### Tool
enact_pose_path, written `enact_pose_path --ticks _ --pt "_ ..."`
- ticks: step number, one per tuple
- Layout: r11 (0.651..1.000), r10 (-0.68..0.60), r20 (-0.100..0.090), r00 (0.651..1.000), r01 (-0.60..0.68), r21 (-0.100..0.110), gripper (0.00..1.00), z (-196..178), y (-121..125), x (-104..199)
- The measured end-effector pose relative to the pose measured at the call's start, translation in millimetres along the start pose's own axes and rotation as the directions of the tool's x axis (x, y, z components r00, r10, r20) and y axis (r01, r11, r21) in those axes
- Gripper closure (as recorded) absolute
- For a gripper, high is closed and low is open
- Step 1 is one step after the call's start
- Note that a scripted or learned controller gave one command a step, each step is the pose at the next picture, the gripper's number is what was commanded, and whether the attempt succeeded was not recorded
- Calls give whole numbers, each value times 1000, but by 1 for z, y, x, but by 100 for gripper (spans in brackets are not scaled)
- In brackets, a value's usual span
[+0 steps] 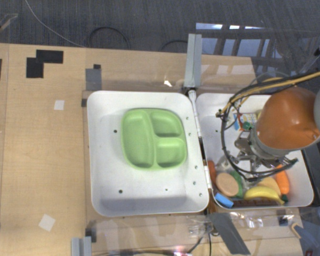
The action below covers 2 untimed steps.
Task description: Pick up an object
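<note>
- Nearest the lens, low in the right bin (308, 199): blue piece (223, 200) at the front edge, tan round disc (228, 184) just behind it, banana (264, 194) and an orange carrot-shaped toy (282, 182) further right, all bunched close together.
- Starting from the left: bare wooden table (37, 159) with black marker squares (45, 61) near the far edge.
- Next over, left bin (104, 196) carrying a green divided plate (152, 138), sat about in the middle.
- Then the right bin, with the arm's orange dome (287, 119) and looped cables (232, 137) hanging over the toy pile.
- Gripper (254, 166) low over the clutter, near the disc and banana; can't tell if it's apart or together, too much wiring in the way.
- Probably best done by coming straight down on one piece with some gap around it, banana maybe, and keeping off the bin wall.
- Dark carpet (122, 9) past the table, thin cable trailing over it.
</note>
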State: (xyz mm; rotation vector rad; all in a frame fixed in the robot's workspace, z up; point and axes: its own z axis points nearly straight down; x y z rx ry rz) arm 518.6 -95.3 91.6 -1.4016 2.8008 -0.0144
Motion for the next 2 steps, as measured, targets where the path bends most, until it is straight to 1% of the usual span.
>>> enact_pose_path --ticks 1,2 --pt "884 -468 5 884 468 8 0 0 -26 38" --pt "869 -494 5 869 494 1 0 4 -116 0"
